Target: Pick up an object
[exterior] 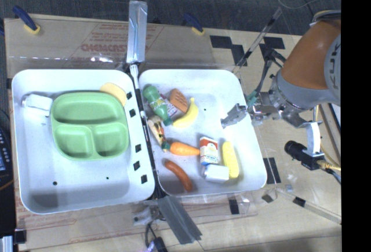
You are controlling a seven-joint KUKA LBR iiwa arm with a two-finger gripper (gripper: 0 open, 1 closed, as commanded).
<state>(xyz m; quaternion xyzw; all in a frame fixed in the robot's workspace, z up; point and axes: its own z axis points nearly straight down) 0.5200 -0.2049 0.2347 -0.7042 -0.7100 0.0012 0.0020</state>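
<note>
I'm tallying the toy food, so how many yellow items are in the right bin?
2 clearly: a banana near the bin's middle, beside the bread piece, and a yellow corn-like piece at the lower right, next to the small carton. Others may be hidden.

light: bright, even | shadows: soft | glare: white bins (35,187) | focus: slightly soft

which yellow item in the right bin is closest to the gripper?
The corn cob, lying along the right bin's right side, just below the gripper. The banana sits farther left, beside the green bottle.
</note>
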